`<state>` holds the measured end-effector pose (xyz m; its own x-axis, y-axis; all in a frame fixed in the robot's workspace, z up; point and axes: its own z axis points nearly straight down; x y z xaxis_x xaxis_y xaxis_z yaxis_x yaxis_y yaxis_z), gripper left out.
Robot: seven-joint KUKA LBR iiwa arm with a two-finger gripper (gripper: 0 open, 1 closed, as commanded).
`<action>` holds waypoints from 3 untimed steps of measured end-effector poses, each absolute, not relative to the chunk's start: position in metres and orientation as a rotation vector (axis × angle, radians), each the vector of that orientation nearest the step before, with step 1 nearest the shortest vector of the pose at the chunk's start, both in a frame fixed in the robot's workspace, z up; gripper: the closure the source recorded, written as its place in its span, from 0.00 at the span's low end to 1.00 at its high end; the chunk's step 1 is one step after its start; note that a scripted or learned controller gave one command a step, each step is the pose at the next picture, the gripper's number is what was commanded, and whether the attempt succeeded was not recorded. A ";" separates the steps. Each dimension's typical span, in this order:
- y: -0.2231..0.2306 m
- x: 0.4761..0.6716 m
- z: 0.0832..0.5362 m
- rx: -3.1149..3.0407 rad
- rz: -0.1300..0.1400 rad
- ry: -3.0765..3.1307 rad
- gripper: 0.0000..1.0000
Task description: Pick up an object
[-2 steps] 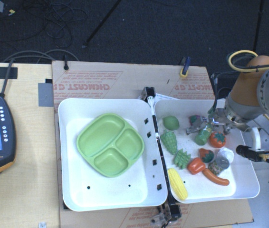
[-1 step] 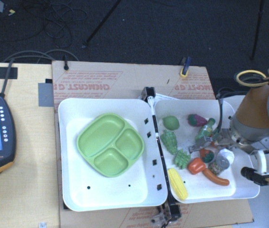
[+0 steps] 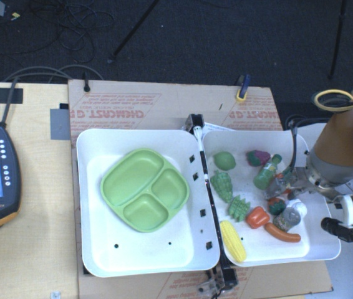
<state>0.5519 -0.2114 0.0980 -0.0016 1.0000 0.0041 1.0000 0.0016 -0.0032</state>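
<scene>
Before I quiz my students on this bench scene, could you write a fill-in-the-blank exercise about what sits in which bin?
1. The green divided plate lies in the ____ bin.
2. That plate has ____ compartments.
3. The toy corn cob lies at the near edge of the right bin and is coloured ____.
4. The toy sausage lies in the ____ bin, near the gripper.

Missing words: left; three; yellow; right
</scene>
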 end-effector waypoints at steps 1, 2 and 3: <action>-0.161 0.627 0.099 -2.214 -0.005 -2.228 1.00; -0.103 0.594 0.090 -2.233 0.009 -2.230 1.00; -0.023 0.648 0.195 -2.219 -0.017 -2.235 1.00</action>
